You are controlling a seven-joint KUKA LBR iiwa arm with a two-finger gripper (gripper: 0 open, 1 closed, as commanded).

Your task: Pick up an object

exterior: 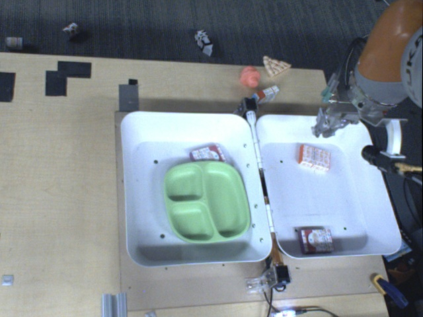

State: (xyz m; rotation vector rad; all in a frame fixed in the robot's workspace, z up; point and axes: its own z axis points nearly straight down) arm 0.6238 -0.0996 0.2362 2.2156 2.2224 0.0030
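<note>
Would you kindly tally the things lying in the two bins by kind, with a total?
Green divided plate: 1, left bin
Small printed packets: 3, one behind the plate, two in the right bin at and
Total: 4

Small packet [207, 153] half hidden behind green tray [206, 201]; arm [390, 51] cut by right edge.

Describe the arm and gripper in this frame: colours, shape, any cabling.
The arm is grey with a rounded orange band above the wrist. Dark cables loop beside it. The gripper is a small silvery metal assembly; its finger detail is too small to make out.
</note>
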